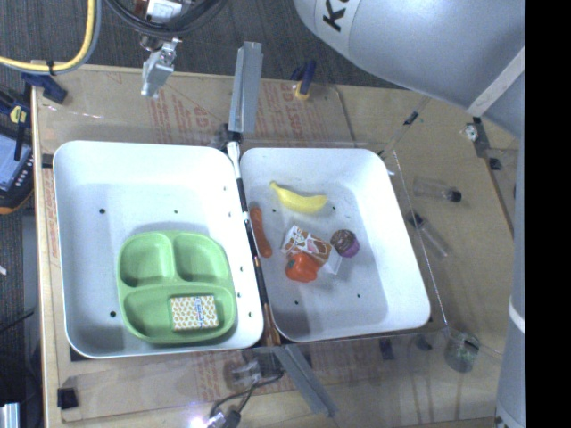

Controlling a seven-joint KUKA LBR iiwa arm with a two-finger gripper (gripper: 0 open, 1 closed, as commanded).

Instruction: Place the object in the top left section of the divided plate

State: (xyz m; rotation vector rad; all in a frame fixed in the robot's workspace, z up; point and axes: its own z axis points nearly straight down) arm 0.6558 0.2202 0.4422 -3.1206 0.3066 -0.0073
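Note:
A green divided plate (pixel 143 294) lies in the left bin (pixel 89 185), toward its front. Its top left section (pixel 147 259) holds nothing, and a patterned white packet (pixel 194 312) lies in its wide front section. In the right bin (pixel 379 283) lie a yellow banana (pixel 299 200), an orange sausage (pixel 260 230), a printed snack packet (pixel 308 242), a red round piece (pixel 302 268) and a purple round piece (pixel 344 242). My gripper (pixel 157 69) hangs beyond the far edge of the left bin, over the bench, well away from every object.
The grey arm (pixel 419 25) spans the top right of the view. A metal bar (pixel 244 87) stands at the far end of the divide between the bins. Yellow and black cables (pixel 80 34) hang at the top left. Clamps (pixel 459 350) sit on the bench at the right.

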